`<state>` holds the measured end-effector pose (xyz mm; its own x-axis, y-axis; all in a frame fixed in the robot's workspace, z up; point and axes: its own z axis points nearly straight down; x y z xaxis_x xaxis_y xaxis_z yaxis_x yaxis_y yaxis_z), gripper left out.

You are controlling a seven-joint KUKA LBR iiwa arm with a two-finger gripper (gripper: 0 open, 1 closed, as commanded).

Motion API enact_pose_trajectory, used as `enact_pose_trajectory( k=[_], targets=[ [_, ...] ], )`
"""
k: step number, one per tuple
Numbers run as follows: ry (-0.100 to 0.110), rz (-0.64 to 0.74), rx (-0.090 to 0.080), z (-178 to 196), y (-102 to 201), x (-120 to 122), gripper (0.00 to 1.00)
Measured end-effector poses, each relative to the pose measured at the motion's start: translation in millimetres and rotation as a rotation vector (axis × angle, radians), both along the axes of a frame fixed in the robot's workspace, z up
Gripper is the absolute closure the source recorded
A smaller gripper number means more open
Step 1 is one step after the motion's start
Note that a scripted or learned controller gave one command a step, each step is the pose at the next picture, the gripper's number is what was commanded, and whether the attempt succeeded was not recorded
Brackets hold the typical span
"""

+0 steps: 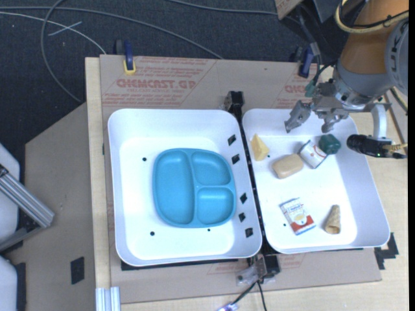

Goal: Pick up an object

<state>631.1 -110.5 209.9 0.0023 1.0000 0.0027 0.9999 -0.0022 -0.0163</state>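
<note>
My gripper (312,122) hangs over the far end of the right bin (369,193), fingers spread open and nothing between them. Just below it lies a small white and red bottle with a green cap (317,152). A tan oval bun (287,167) sits to the bottle's left, and a yellow wedge (259,147) lies near the bin's left wall. Toward the near end are a red and white packet (297,216) and a brown cone (333,219).
The left bin (130,173) holds a blue divided plate (193,187). Black clips run along the seam between the two bins (238,173). Cardboard (162,76) lies under both bins, with a blue clamp (129,57) at its far edge.
</note>
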Motion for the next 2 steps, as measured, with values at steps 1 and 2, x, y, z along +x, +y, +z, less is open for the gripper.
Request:
enact_pose_trajectory(
  k=[1,2],
  targets=[
    [-0.015,0.003,-0.002,9,0,3,0.00],
    [-0.012,0.002,-0.002,-33,-3,2,0.00]
  ],
)
